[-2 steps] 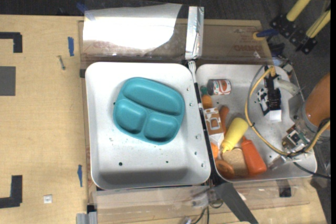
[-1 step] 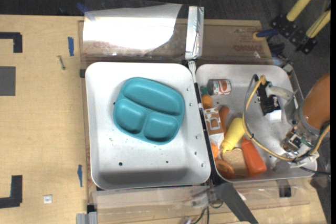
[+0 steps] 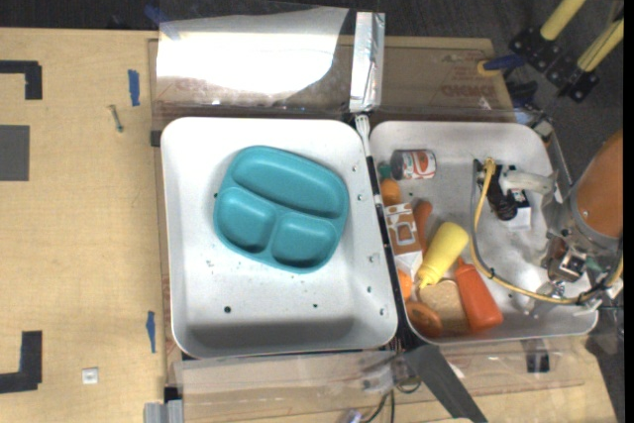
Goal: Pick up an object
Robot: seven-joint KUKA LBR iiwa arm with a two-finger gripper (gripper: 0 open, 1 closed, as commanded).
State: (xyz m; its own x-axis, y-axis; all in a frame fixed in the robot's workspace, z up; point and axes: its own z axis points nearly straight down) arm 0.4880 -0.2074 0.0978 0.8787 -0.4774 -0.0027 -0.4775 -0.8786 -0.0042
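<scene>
Along the left wall of the right bin (image 3: 448, 142) sits a crowded row of objects. At the far left corner is 1 small can (image 3: 413, 163), and toward the front is 1 little printed box (image 3: 401, 229). Just beside the box lies 1 yellow bottle (image 3: 443, 253), slanted. Nr the front edge are 1 orange-red bottle (image 3: 477, 298) and 1 brown round thing (image 3: 448, 302) next to it. Approx 3 small orange bits (image 3: 424, 211) are too small to name.

The left bin (image 3: 198, 292) holds 1 teal plate (image 3: 282, 208) w/ 3 compartments, nr its middle. The 2 bins stand side by side on the desk (image 3: 69, 243).

The gripper (image 3: 567, 264) is low by the right bin's right wall, nr the front right corner and apart from the row. Can't tell how wide it is, or whether it touches anything. The arm (image 3: 606, 188) leans in over the bin's right edge, wrist down.
</scene>
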